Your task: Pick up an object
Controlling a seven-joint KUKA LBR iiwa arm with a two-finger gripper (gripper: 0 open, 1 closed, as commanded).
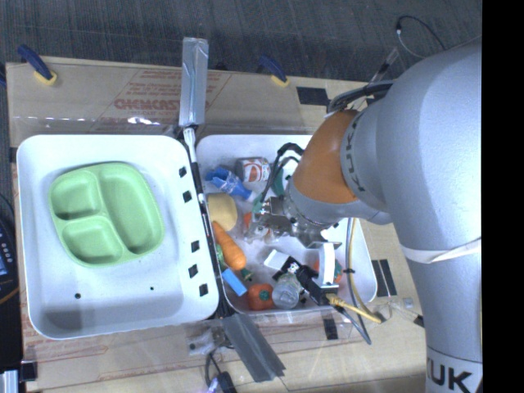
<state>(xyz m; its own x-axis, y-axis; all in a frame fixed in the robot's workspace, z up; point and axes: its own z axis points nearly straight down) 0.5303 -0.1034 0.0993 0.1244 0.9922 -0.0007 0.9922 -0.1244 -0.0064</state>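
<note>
Orange-banded and grey, your arm (pixel 385 178) fills the right of the frame and reaches down into the right bin (pixel 368 281), its gripper (pixel 266 215) low among the clutter near the bin's centre. You cannot tell how the claw stands or whether it has anything; the wrist hides it. Candidates lie close: a carrot (pixel 230 248) and a yellowish round object (pixel 222 211) just left, a small can (pixel 254 170) above. Judging by this, no pick is confirmed. The green divided plate (pixel 105 213) sits in the left bin (pixel 49 309).

two white bins (pixel 49 301), one green divided plate (pixel 105 211), one carrot (pixel 230 248)
</note>
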